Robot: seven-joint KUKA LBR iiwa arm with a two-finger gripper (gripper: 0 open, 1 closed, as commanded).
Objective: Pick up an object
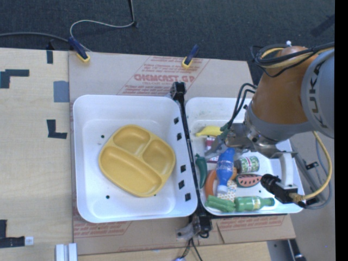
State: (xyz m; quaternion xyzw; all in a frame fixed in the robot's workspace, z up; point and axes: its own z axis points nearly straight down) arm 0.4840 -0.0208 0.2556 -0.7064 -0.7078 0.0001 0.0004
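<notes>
Grey and orange, the arm reaches into the right bin (283, 213), its gripper (231, 141) low over the clutter at centre right; whether it grips anything I cannot tell. Nothing looks lifted yet. Just below lies a glossy blue bottle (224, 171), beside a green bottle (254, 203) and small can (248, 164). A smooth yellow divided plate (137, 160) rests in the left bin (87, 162).

A thick robot arm (296, 99) at the right of the frame, its rounded casing grey with a broad orange band and dark letters on the grey part. Black cables loop over its top; a yellow hose curves along its lower right side.
</notes>
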